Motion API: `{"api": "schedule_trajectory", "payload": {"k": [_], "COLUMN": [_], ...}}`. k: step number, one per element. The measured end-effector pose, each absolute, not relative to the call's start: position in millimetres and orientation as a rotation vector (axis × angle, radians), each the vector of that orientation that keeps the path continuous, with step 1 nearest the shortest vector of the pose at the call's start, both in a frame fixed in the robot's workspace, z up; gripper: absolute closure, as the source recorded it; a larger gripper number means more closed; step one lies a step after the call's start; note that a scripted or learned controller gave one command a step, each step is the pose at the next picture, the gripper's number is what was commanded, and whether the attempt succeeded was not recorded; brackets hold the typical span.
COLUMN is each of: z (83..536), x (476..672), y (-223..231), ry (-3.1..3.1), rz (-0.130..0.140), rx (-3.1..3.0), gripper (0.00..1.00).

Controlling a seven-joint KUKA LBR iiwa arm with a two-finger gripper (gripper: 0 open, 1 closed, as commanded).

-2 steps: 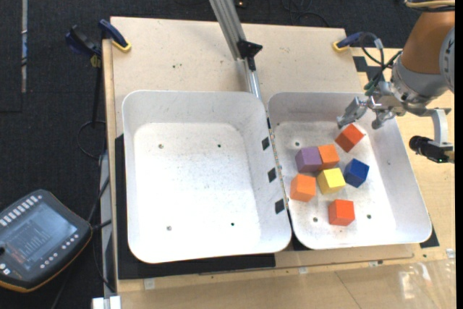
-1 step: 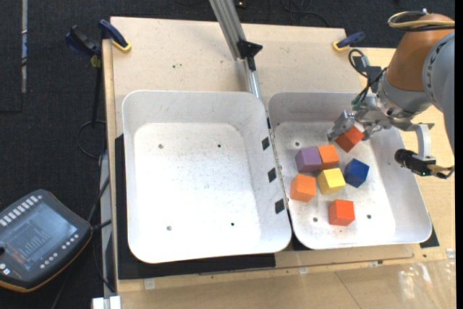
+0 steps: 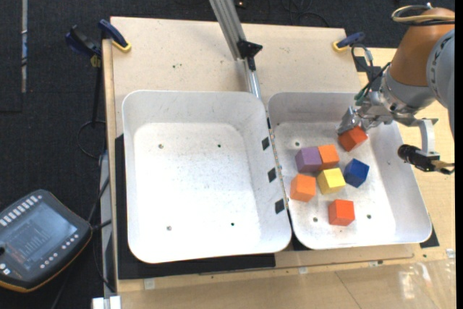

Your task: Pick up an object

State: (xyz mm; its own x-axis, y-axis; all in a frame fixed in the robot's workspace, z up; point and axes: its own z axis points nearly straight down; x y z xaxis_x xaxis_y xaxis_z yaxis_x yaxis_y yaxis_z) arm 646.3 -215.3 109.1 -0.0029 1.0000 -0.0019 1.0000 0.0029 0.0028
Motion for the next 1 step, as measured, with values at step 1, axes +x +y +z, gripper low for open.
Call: {"api": "schedule_trajectory", "payload": {"k": [1], "z": [157.1], "x": [647.9], "y": [-206.0], "ry": [2.221], "rz": [0.005], "rx": [2.214], "gripper": [1.00]}}
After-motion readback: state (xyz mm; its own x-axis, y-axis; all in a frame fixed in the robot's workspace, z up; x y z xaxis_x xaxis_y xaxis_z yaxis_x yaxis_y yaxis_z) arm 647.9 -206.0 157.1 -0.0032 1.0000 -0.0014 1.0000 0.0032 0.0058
